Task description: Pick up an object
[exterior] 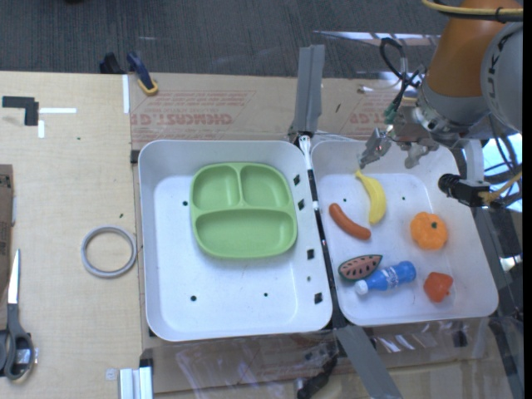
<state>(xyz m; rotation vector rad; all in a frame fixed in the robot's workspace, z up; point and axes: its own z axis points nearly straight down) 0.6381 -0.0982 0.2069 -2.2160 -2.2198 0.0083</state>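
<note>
Two bins: side by side, so picking can draw from either.
Green tray (243, 210): alone in the left bin (166, 306), well left of the banana.
Banana (373, 196): right bin (349, 302), far end; likely target, being nearest the tool.
Sausage (350, 222): just left of the banana.
Orange (429, 231): right of the banana.
Gripper (391, 144): poised above the banana's upper end, pinching nothing; finger spread I cannot tell.

A pale green divided plastic plate (243, 209) sits beside a yellow banana (373, 196), red sausage (349, 221) and orange pumpkin-like fruit (429, 231) (green-stemmed).
</note>
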